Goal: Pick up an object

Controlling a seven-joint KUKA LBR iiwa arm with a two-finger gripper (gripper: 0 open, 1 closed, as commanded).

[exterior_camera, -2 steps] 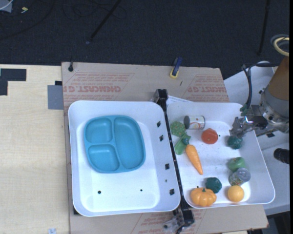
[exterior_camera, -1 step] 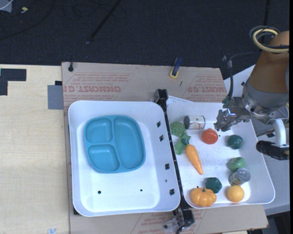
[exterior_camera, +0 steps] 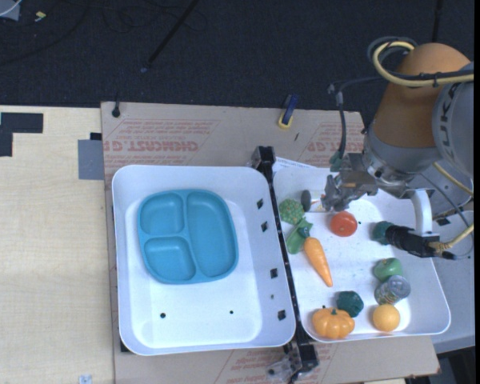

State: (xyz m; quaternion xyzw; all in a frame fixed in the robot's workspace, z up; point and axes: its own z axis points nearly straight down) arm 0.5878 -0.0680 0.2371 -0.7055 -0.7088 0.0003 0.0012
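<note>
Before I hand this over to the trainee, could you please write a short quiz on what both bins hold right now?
1. True or false: the blue tray lies in the left bin.
2. Which lies nearest the gripper? A) pumpkin B) tomato C) orange ball
3. Fill in: the carrot lies in the ___ bin.

Key: 1 true; 2 B; 3 right.
</note>
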